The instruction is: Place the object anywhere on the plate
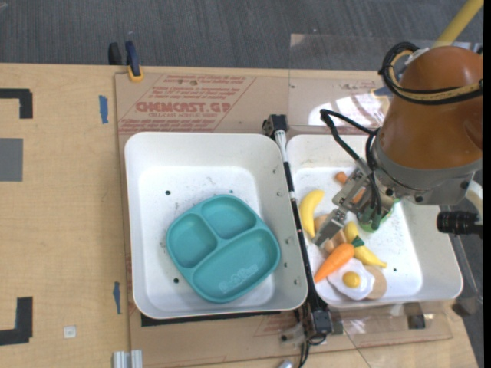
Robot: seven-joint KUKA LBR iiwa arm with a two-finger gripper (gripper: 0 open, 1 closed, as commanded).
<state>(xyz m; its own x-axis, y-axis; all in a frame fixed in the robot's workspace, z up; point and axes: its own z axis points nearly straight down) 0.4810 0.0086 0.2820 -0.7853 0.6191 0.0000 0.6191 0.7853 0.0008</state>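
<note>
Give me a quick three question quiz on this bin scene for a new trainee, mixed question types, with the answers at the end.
1. True or false: the teal plate lies in the left bin.
2. Which lies nearest the divider between the bins: A) carrot, B) banana, C) fried egg?
3. How many compartments does the plate have?

Key: 1 true. 2 B. 3 three.

The gripper hovers over the toy food in the right bin.
</note>
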